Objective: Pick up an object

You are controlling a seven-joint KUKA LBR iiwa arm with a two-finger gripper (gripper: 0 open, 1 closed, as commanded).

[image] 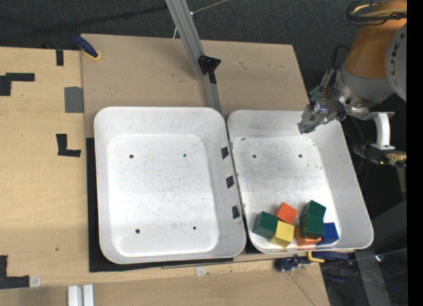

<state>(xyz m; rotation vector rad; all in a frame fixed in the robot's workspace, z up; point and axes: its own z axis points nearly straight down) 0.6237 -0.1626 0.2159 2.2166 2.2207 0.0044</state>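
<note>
Several small blocks lie clustered at the near end of the right bin (344, 166): a green block (266, 223), an orange block (287, 213), a yellow block (284, 232), a dark green block (314, 215) and a blue block (329, 232). My gripper (309, 121) hangs over the far right corner of that bin, well away from the blocks, with nothing seen in it. The arm's orange band (373, 50) sits above it at the right edge.
The left bin (106, 166) sits beside the right one on the wooden bench. A slanted metal pole (188, 27) crosses the back and ends at the gap between the bins. Black tape marks lie at the far left.
</note>
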